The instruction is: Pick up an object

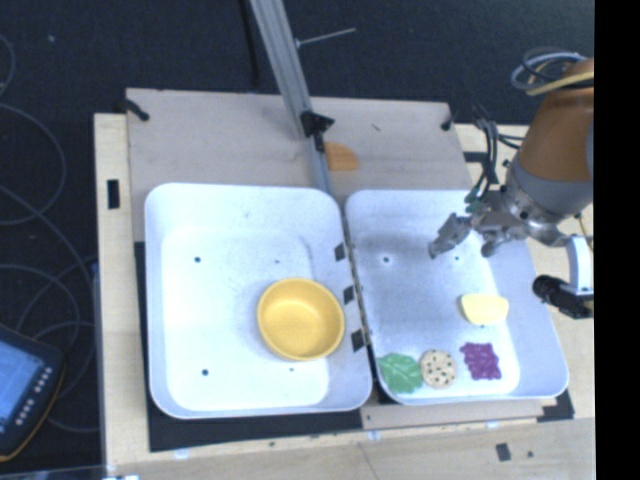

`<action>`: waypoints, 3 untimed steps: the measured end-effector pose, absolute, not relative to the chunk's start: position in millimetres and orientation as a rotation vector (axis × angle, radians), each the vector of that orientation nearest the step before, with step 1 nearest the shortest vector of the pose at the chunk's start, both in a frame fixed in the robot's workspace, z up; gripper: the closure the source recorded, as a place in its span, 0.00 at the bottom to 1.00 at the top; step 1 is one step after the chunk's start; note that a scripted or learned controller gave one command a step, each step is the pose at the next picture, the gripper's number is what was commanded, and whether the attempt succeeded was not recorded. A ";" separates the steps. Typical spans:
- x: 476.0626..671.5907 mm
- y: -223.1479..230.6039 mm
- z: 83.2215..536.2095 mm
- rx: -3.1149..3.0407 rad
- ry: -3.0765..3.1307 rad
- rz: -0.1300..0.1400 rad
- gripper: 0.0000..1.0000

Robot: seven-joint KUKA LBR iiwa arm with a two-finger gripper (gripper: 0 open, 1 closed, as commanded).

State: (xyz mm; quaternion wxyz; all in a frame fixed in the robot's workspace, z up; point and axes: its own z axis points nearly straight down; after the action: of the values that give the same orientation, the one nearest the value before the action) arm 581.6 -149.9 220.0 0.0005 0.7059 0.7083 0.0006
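No brand, label or readable writing shows on any of the things; the lit screen of a handheld device point(18, 386) at the lower left edge is too small and blurred to read.

Two shallow white bins sit side by side on the bench point(115, 268). The left bin point(200, 228) holds a single yellow bowl point(300, 318), round, upright and open at the top, lying toward the bin's right side near the divide. The right bin point(400, 228) holds four small things, all in its near part. A pale yellow piece point(483, 309), flattish with a rounded edge, lies alone toward the right wall. Below it, along the front rim, three pieces stand in a row: a green leafy piece point(400, 371) at the left, a round tan cookie with dark specks point(437, 368) in the middle, just beside the green one, and a purple bunch like grapes point(482, 360) at the right.

The arm comes in from the right, its orange band above the grey wrist. The claw point(468, 236) hangs over the far right part of the right bin, with its fingers spread apart and nothing between them. It is apart from every piece; the pale yellow piece is the nearest one, lying below it in the view.

A small orange thing point(340, 157) lies on the brown board behind the bins, beside a slanting metal rail point(285, 58).
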 end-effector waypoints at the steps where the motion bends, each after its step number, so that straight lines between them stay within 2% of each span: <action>1: 581.6 -150.0 220.1 2.218 2.223 0.002 0.00; 3: 581.7 -152.0 104.0 2.224 2.221 -0.007 0.00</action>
State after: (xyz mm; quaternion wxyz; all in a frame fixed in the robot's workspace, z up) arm 581.7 -152.0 104.0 -0.0009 0.7076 0.7066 -0.0021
